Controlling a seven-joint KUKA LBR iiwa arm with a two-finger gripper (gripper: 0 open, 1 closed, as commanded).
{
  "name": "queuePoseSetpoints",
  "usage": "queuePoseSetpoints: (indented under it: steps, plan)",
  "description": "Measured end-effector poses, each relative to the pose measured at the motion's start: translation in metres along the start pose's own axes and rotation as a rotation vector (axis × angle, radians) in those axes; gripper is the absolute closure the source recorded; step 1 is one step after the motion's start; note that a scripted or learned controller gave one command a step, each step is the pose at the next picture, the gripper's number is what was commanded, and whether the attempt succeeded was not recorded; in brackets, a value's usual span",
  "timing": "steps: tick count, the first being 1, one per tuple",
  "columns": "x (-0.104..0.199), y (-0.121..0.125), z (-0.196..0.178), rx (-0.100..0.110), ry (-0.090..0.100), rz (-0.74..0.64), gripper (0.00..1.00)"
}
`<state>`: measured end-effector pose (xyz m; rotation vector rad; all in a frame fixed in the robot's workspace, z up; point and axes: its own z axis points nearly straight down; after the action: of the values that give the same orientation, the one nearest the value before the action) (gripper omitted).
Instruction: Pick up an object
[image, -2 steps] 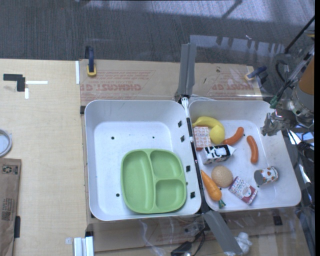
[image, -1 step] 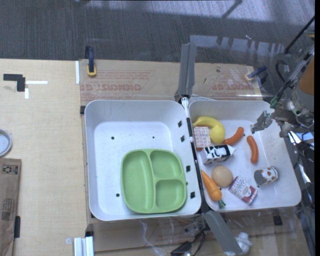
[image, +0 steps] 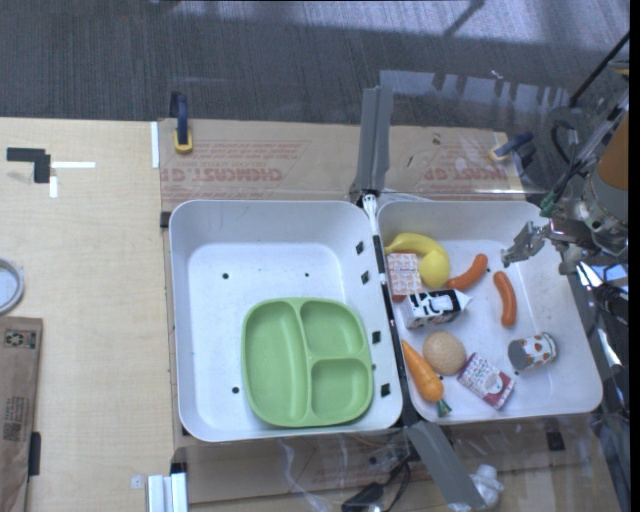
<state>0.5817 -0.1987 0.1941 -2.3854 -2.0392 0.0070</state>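
The right bin (image: 560, 400) holds several toy foods: a yellow banana (image: 412, 243), a lemon (image: 435, 268), two orange sausages (image: 468, 271) (image: 506, 299), a black-and-white milk carton (image: 436, 307), a red checkered box (image: 403, 275), a tan potato (image: 444, 352), a carrot (image: 423, 372), a pink carton (image: 487, 381) and a small can (image: 532, 350). My gripper (image: 546, 250) hangs over the bin's far right part, above and right of the sausages. It is open, with nothing between its fingers.
The left bin (image: 200, 300) holds a green divided plate (image: 308, 360). A grey divider post (image: 374, 140) rises between the bins at the back. Cables and the arm crowd the right edge. Tan bench surface lies to the left.
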Motion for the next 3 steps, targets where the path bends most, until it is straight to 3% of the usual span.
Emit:
queuePoseSetpoints:
  steps: [1,2,3]
  plan:
    - [-0.005,0.004,0.094,-0.002,0.008,0.048,0.0]
    - [-0.006,0.003,0.09,0.003,0.004,0.046,1.0]
    - [-0.001,-0.014,0.061,0.001,0.001,-0.018,1.0]
